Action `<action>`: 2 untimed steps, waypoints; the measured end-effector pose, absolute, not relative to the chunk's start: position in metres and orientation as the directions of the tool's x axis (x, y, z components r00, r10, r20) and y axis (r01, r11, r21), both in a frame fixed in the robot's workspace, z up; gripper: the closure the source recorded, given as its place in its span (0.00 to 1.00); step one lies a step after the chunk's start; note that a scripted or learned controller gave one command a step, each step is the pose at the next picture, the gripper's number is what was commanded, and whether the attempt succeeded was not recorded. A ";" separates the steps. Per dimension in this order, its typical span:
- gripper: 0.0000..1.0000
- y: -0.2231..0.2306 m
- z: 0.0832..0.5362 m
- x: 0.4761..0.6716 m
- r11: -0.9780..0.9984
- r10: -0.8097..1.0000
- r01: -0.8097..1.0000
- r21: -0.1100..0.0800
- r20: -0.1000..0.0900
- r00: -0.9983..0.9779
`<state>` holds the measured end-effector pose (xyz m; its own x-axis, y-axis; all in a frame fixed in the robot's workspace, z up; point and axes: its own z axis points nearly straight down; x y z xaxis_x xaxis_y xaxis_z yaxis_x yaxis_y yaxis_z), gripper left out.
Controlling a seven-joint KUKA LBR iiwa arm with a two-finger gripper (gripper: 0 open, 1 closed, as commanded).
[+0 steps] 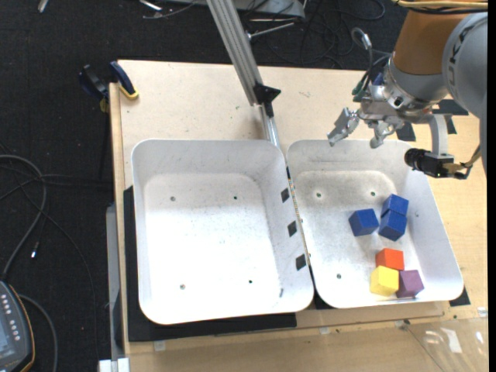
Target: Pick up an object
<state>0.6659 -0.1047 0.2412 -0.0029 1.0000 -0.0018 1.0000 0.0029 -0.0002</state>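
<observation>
My gripper (359, 129) hangs above the far edge of the right bin (341, 157), its two fingers spread open with nothing between them. Lower in that bin lie blue blocks: one blue cube (363, 222) and a pair of blue cubes (394, 216) stacked or touching just to its right. Nearer the front right corner an orange block (390, 258), a yellow block (384, 280) and a purple block (410, 283) sit clustered together. The gripper is well above and behind all of them.
The left bin (147, 208) lies beside the right one, joined at a middle rim with black clips (291, 227). A slanted metal pole (236, 41) rises behind the bins. A blue and yellow clamp (116, 80) sits at the bench's far left corner.
</observation>
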 end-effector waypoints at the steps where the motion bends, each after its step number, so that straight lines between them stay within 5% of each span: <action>1: 0.00 -0.057 0.258 0.678 0.007 1.000 1.000 0.004 0.001 -0.007; 2: 0.00 -0.116 0.142 0.674 -0.004 1.000 1.000 -0.008 -0.001 0.004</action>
